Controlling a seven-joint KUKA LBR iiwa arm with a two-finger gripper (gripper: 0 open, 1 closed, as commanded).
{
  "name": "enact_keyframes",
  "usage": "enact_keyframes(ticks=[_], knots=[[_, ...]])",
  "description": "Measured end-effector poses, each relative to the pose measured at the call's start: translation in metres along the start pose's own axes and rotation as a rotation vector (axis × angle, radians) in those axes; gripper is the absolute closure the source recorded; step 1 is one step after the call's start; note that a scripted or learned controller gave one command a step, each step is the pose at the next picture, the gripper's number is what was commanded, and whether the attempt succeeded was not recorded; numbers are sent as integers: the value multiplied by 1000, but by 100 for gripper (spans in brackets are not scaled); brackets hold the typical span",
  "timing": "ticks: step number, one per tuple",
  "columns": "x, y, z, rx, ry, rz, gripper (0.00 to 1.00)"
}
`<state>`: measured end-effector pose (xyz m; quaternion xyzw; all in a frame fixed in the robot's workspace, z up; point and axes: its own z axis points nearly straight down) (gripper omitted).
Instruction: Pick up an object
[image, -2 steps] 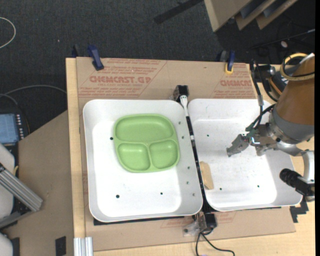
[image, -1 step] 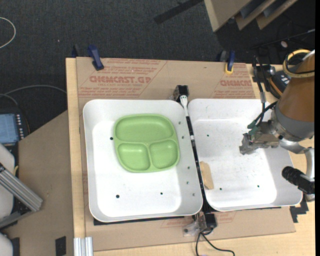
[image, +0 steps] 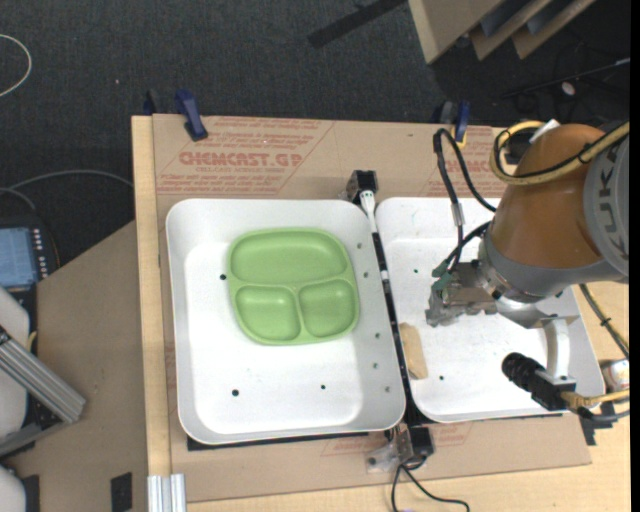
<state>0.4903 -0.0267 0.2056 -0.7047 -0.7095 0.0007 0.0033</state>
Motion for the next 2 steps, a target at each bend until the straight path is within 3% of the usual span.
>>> enact_keyframes(ticks=[1, 2], knots=[[100, -12, 4, -1, 1, -5, 100], [79, -9, -143, -24, -1, 6, 100]])
